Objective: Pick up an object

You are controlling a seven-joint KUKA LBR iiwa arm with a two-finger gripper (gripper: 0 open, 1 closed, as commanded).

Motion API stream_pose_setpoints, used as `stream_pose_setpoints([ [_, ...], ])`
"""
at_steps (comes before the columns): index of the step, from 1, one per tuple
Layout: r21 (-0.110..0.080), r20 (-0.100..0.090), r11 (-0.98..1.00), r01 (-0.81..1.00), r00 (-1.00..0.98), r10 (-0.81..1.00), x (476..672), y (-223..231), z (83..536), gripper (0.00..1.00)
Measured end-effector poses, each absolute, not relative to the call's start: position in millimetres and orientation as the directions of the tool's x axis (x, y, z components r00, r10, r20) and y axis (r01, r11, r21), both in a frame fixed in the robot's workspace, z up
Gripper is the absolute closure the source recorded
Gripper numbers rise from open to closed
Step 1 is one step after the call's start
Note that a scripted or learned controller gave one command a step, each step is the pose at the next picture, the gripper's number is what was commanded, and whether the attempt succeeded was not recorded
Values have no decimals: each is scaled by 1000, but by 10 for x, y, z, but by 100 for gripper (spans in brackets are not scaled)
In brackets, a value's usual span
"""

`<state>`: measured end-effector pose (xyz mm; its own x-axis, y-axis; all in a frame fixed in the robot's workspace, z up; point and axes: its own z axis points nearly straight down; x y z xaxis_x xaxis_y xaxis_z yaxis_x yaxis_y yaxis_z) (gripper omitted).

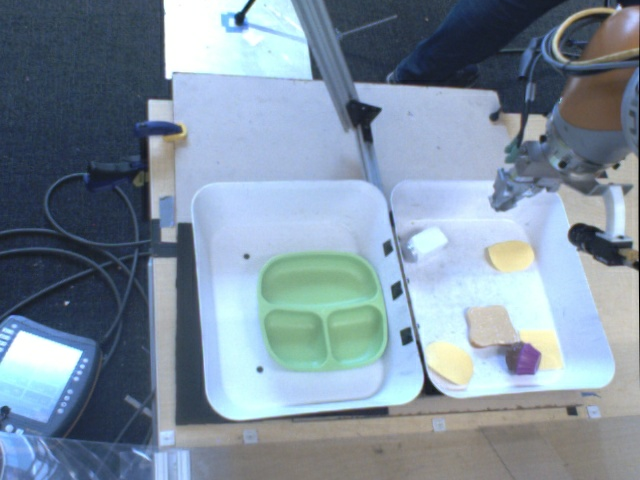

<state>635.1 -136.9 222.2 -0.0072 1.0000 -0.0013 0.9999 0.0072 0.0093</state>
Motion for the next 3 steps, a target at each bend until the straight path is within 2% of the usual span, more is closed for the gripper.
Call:
stream_pose_setpoints([
  [1,9,-2,8,1000,-8,1000,6370,-1369,2760,100],
  [2,3,1,11,1000,-11,1000,6455,-879,2632,100],
  [3,0,2,11,1000,-11,1000,6447,-327,2479,100],
])
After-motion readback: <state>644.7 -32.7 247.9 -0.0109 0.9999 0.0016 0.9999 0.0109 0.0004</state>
